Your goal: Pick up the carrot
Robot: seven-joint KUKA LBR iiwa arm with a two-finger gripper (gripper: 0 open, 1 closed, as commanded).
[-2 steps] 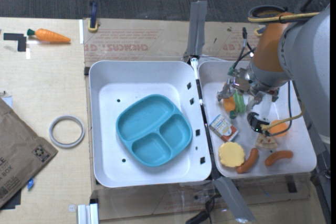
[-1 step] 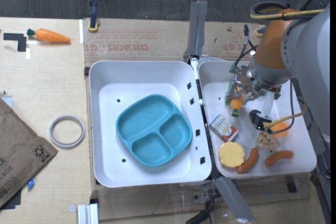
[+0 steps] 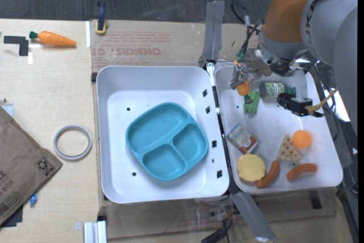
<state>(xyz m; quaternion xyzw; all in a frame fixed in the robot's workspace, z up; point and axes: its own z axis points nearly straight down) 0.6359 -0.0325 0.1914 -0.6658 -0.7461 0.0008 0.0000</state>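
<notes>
A small carrot (image 3: pixel 244 89) with an orange body and a green top (image 3: pixel 251 103) is at the upper left of the right bin (image 3: pixel 324 179). My gripper (image 3: pixel 244 77) is directly over its orange end and touches or covers part of it. The green top points toward the bin's front. A second, longer carrot (image 3: pixel 53 38) lies outside the bins on the bench at the far left.
Also in the right bin are a green-labelled jar (image 3: pixel 272 89), an orange ball (image 3: pixel 301 139), a wedge of waffle (image 3: pixel 288 151), two sausages (image 3: pixel 269 174), a yellow disc (image 3: pixel 251 167) and a small carton (image 3: pixel 242 138). The left bin holds a blue divided plate (image 3: pixel 166 140). A tape ring (image 3: pixel 72 141) lies on the bench.
</notes>
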